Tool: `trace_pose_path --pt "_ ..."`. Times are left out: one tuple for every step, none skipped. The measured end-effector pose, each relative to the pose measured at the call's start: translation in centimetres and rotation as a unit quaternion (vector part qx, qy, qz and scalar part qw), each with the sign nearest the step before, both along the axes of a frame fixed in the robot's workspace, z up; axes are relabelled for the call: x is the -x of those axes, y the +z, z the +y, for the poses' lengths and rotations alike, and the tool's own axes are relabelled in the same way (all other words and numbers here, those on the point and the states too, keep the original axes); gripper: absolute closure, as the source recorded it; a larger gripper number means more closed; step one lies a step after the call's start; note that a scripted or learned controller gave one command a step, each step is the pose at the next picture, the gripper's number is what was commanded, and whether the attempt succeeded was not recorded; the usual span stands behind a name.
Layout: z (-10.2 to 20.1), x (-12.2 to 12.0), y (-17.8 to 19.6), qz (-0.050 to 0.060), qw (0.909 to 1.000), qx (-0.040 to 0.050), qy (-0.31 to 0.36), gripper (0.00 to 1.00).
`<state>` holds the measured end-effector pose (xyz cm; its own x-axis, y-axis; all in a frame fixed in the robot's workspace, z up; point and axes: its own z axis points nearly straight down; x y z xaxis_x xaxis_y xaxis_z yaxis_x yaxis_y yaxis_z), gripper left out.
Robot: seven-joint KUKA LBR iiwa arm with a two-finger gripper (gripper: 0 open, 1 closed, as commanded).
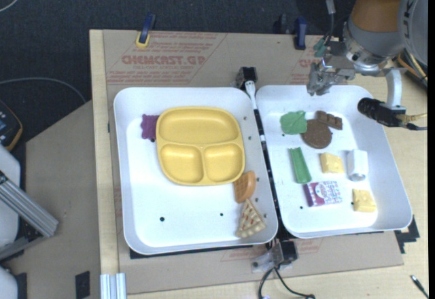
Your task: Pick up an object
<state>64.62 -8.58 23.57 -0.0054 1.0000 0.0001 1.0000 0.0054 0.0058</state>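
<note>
Hanging over the far edge of the right bin [401,199], the gripper [318,85] carries nothing that I can make out, and from where I stand I cannot tell how it is set.

Any of the small toy foods would do as the object, and most lie in that right bin, just below and in front of the tool. Counting them: one green leaf piece [293,121], one round brown cookie [317,134], one dark chocolate piece [330,119] touching it, one green stick [299,164], two yellow cheese blocks [332,163], one white cylinder [357,164] and one purple packet [323,192].

They all look light and stiff, likely hard plastic, so slippery more than fragile. The green stick seems the easiest: narrow, straight, apart from its neighbours, best pinched across its short width at the middle. The cylinder may roll; the leaf and cookie lie flat and touch, which makes them awkward.

The left bin [129,175] holds one yellow divided plate [200,143], one purple piece [149,126] tucked against its rim, one orange croissant-like piece [245,186] and one waffle wedge [250,219].
</note>
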Motion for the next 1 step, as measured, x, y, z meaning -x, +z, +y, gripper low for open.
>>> trace_pose_path --pt "-0.22 -1.29 -0.93 0.001 1.0000 0.0013 -0.002 1.00"
